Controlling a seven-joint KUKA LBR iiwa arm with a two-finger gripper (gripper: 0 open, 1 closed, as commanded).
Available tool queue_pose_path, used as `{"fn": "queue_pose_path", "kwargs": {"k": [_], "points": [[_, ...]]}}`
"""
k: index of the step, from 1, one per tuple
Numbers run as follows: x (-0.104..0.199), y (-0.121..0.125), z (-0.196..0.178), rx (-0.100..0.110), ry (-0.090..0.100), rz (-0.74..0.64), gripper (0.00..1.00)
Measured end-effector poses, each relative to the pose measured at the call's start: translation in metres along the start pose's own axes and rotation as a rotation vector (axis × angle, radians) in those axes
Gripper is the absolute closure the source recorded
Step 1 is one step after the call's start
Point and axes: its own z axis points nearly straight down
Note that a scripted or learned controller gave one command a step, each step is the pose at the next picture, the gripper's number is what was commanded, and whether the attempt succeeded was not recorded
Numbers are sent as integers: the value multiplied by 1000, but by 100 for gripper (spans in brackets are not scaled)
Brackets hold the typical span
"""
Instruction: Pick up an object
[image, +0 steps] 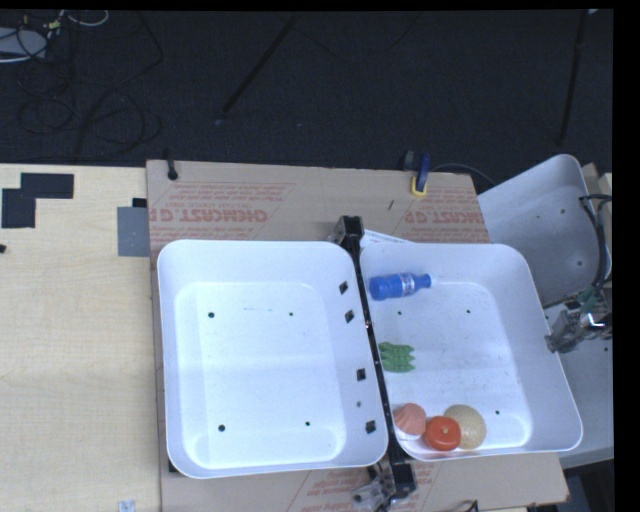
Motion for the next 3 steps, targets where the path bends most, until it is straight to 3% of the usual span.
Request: {"fn": "queue_pose_path", "kwargs": {"k": [2, 3], "points": [[-1, 0, -71, -3, -1, -3, 100], [17, -1, -1, 6, 3, 0, 100]]}}
